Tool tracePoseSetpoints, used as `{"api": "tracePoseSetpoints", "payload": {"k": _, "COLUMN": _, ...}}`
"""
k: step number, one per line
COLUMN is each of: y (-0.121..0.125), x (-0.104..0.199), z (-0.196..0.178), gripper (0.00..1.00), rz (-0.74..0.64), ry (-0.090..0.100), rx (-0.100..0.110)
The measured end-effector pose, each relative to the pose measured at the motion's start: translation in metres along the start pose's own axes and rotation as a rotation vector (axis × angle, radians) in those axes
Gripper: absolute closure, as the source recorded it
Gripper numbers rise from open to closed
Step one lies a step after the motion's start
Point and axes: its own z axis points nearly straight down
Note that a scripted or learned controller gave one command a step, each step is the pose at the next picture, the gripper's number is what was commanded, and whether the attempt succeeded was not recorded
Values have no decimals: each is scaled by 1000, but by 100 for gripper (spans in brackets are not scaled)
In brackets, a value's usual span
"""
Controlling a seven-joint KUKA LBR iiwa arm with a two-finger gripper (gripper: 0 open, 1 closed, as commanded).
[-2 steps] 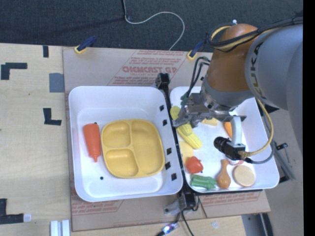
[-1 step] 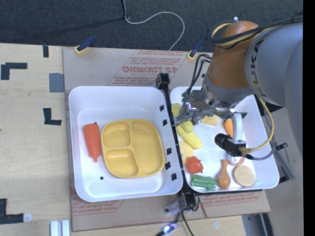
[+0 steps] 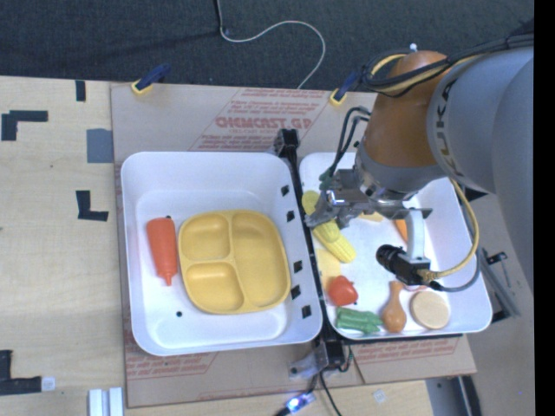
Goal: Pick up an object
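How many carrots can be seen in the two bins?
2. One carrot lies in the left bin, beside the yellow tray. A second carrot pokes out under the arm in the right bin; more may be hidden there.

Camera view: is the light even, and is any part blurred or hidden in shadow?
In the camera view the light is soft and even, so the yellow tray and the carrot read sharply; the arm looks slightly soft near the right side; it throws a dim shadow over the right bin, where the gripper is hard to make out above the corn.
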Motion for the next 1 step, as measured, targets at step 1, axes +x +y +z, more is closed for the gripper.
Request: {"api": "tracePoseSetpoints", "payload": {"k": 1, "y": 9, "x": 6, "z": -19, "gripper": 100, "rz": -1, "ry": 1, "rx": -4}}
